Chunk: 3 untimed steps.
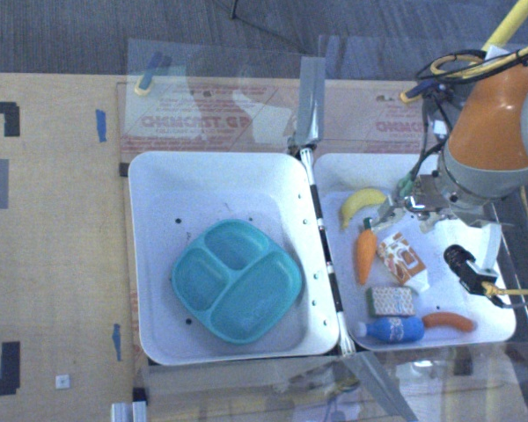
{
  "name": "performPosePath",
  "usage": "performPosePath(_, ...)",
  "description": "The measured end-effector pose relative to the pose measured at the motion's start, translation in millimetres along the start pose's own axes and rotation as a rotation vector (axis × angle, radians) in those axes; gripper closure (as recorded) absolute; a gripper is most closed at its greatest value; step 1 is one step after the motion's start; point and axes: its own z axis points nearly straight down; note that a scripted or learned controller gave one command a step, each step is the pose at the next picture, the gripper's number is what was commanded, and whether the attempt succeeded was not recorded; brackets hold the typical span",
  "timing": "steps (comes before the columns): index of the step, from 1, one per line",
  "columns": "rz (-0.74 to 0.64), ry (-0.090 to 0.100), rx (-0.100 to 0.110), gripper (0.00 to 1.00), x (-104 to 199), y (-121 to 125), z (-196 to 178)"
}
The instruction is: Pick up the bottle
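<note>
- Blue bottle point(396, 329) lying flat at the near edge of the right bin point(503, 322), long axis running left-right, between sponge point(391, 301) and sausage point(449, 322).
- Gripper point(411, 203) hovering well up-bin, near the banana point(363, 205); bottle straight toward the near side.
- Finger spread: cannot tell.

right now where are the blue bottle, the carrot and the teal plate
blue bottle point(396, 329), camera view, middle of its body, lying on its side.
carrot point(364, 255), camera view, middle of the orange root.
teal plate point(198, 280), camera view, bare floor of its left compartment.
</note>
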Motion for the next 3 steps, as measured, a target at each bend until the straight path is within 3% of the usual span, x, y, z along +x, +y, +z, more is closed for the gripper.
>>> performPosePath(1, -0.035, -0.001, -0.001, 0.0, -20.2, -72.8, 73.2)
performPosePath(2, 0.18, -0.001, -0.001, 0.0, -5.6, -71.1, -63.2)
performPosePath(3, 0.346, 0.0, 0.001, 0.0, -28.0, -72.5, 14.1)
